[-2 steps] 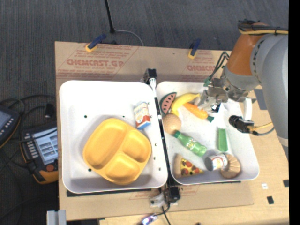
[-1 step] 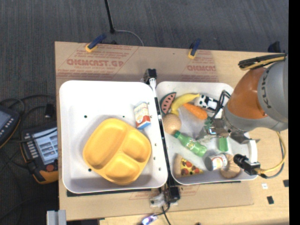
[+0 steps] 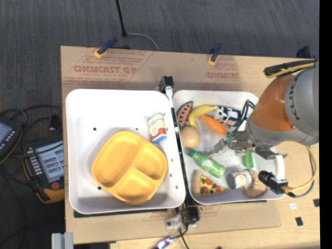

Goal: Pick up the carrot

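Reaching into the right bin, the gripper hangs with its fingers too blurred to tell whether they are spread or closed. Just beyond it, up-left, lies the carrot, beside the banana, apart from the claw.

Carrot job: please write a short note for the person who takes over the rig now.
Gripper: over the right bin, near its middle, holding nothing that the view shows.
Carrot: lies in the right bin's upper part, beside the banana, apart from the gripper.
Done: nothing yet; the carrot is not picked up.
Left: bring the gripper onto the carrot, close on it and lift.
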Controlling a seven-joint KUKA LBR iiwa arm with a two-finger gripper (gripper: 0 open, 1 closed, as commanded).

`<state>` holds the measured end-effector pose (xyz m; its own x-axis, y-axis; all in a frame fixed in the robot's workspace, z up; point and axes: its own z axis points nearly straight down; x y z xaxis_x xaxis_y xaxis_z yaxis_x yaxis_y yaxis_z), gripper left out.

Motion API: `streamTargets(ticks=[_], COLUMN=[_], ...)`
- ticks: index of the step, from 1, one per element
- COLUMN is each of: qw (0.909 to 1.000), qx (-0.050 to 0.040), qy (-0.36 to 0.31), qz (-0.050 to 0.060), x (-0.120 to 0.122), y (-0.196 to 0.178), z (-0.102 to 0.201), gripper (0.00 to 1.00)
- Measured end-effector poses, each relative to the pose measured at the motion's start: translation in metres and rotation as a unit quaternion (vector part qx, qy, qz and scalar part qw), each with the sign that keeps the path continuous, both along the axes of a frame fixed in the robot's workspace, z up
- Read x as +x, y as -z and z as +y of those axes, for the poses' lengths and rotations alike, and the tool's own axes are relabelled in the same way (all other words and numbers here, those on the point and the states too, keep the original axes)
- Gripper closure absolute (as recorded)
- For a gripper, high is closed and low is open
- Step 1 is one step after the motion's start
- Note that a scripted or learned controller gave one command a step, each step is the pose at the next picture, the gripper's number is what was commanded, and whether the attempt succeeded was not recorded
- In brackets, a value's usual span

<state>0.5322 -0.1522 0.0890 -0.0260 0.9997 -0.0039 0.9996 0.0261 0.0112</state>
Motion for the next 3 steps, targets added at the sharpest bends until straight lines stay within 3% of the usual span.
streamTargets(ticks=[1,2,3], qw=[0.9902,0.9577,0.9579], qx=[0.003,0.0007,-0.0014], qy=[0.14,0.288,0.287], qz=[0.003,0.01,0.016], x=[0.051,0.104,0.101], y=[0.001,0.002,-0.006], z=[-0.015,0.044,0.044], gripper=[0.0,0.0,1.0])
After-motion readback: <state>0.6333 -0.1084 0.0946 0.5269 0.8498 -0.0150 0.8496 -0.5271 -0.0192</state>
